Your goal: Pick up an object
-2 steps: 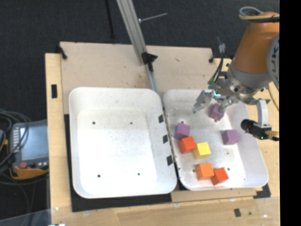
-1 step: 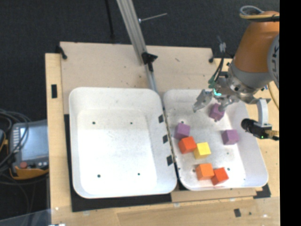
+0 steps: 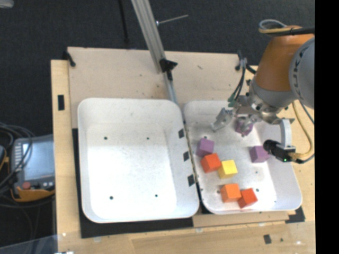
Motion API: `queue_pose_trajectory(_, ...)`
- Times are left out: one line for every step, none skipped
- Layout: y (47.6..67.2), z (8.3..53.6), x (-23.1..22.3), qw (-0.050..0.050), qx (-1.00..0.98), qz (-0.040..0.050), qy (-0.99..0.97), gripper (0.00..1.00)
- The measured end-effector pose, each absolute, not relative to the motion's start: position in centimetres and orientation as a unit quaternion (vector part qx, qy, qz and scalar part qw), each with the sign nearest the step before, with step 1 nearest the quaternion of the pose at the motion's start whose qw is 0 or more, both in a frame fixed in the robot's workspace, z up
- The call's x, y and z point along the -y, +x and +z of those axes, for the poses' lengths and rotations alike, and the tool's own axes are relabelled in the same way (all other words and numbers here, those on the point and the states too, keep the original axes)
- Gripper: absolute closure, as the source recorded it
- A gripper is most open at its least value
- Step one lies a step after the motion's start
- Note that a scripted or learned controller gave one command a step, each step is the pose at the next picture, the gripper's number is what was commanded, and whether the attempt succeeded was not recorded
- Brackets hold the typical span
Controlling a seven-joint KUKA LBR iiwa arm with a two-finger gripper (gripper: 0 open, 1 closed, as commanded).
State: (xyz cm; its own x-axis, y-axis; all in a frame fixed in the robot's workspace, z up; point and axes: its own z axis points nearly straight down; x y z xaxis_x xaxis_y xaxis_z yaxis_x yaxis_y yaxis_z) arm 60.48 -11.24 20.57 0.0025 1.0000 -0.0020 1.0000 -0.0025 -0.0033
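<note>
My gripper [image 3: 237, 121] hangs over the back part of the right bin [image 3: 283, 192], below the grey wrist and orange band. A small purple block [image 3: 243, 127] shows right at the gripper's underside, partly in its shadow; whether it is held or lying on the bin floor is unclear. Loose on the floor of the same bin are another purple block [image 3: 205, 146], a third purple block [image 3: 258, 153], an orange-red block [image 3: 211, 162], a yellow block [image 3: 229, 168], an orange block [image 3: 230, 192] and a red block [image 3: 247, 197].
The left bin [image 3: 90, 142] is beside the right one, with black clips along their shared edge. A slanted aluminium rail [image 3: 149, 28] rises behind the bins. A black cable and connector [image 3: 278, 150] hang off the wrist over the right bin's right side.
</note>
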Motion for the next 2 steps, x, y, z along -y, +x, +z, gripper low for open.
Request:
queue_pose_trajectory(60.1, 16.1, 12.0, 0.001, 0.706, 0.0021, -0.708, 0.0)
queue_pose_trajectory(59.7, 12.2, 11.8, -0.003, 0.707, -0.0048, -0.708, 0.0)
